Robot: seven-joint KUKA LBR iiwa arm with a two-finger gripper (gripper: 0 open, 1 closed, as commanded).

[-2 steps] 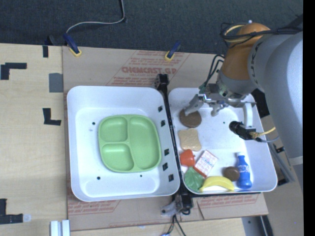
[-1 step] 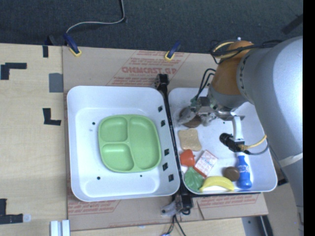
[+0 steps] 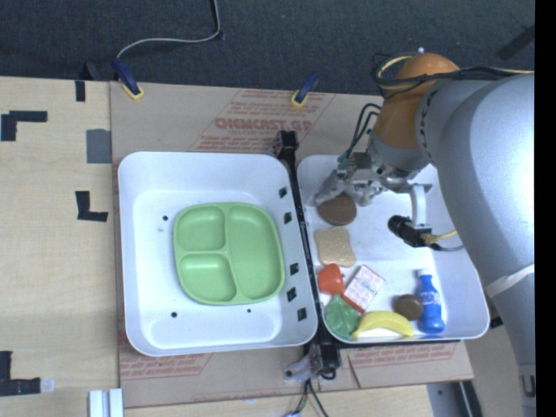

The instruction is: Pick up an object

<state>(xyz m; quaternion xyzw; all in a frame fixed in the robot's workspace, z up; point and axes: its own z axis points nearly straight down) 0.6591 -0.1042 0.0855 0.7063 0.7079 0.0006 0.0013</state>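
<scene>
In the right bin (image 3: 382,250) lie several small items. A brown round patty (image 3: 337,209) sits at the bin's upper left, with a tan bread slice (image 3: 334,247) just below it. Further down are a red-orange piece (image 3: 330,279), a white and red packet (image 3: 363,287), a green piece (image 3: 341,317), a yellow banana (image 3: 385,323), a small brown lump (image 3: 407,305) and a blue bottle (image 3: 427,302). My gripper (image 3: 352,185) hangs low over the bin's upper part, directly above and close to the brown patty. Whether it touches the patty is unclear.
The left bin (image 3: 139,259) holds a green divided plate (image 3: 229,252). A black divider (image 3: 295,224) runs between the bins. The grey arm (image 3: 486,163) covers the right bin's far right side. A black fitting with a cable (image 3: 410,230) sticks out near the arm.
</scene>
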